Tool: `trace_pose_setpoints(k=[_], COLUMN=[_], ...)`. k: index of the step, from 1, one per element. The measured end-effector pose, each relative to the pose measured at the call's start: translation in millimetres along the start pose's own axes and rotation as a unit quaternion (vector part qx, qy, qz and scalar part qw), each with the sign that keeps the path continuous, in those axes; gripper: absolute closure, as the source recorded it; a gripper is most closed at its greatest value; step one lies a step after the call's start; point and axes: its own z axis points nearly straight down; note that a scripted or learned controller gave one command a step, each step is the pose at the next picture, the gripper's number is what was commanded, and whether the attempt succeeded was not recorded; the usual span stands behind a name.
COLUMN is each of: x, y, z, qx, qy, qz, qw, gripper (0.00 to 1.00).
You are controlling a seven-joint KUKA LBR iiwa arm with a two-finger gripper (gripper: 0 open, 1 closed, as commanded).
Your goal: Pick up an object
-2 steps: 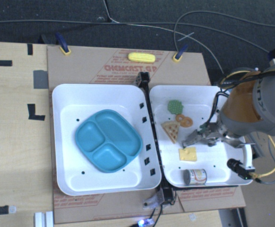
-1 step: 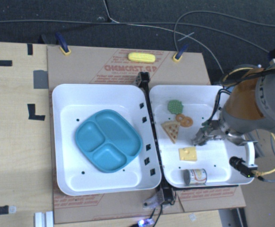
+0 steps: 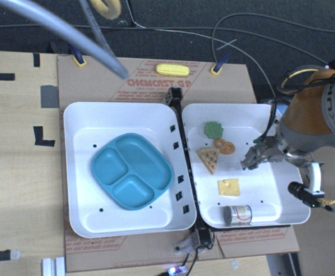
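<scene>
The gripper [image 3: 252, 161] is seen low in the right bin [image 3: 294, 211]; whether its fingers are parted cannot be told, and nothing is seen held. The pretzel [image 3: 225, 147] lies just to its left in the view, the yellow cheese block [image 3: 229, 187] nearer the camera. A short leftward shift is judged to be needed.

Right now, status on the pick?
Gripper low in right bin, nothing seen held. Nearest: pretzel, waffle wedge, cheese slice. Can at front wall.
</scene>
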Motion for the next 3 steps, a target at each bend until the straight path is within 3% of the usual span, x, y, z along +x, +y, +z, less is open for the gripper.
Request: trace_pose_setpoints(k=[2,3], x=[10.8,66.1], y=[-2.7,-3.2], z=[-113.5,-98.1], qx=[-0.002,0.002], qy=[-0.001,0.001], qz=[0.000,-0.002], qw=[1.0000,1.0000], gripper=[1.00,1.00])
